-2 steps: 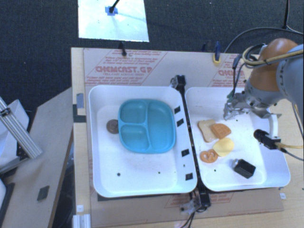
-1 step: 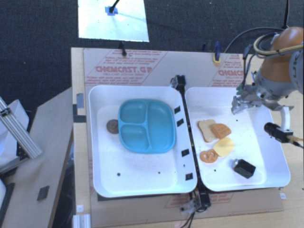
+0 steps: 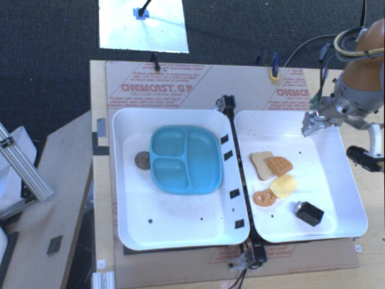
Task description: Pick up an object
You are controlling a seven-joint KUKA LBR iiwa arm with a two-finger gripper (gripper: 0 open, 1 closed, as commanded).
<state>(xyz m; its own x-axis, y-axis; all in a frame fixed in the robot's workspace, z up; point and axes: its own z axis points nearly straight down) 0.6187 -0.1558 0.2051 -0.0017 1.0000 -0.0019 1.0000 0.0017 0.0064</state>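
The right bin (image 3: 283, 122) holds a pale bread slice (image 3: 261, 164), an orange waffle piece (image 3: 280, 165), a yellow disc (image 3: 283, 186), an orange pretzel (image 3: 264, 197) and a black block (image 3: 309, 213). My gripper (image 3: 313, 124) hangs over the bin's back right part, well above and to the right of these items, with nothing seen between its fingers. In the left bin (image 3: 129, 221) lies a blue divided plate (image 3: 184, 159) with a small brown round piece (image 3: 142, 159) at its left edge.
A black hinge strip (image 3: 234, 161) runs between the two bins. The arm's grey wrist and orange band (image 3: 361, 65) stand over the right bin's back right corner. A metal rail (image 3: 24, 167) lies off the bench at the left.
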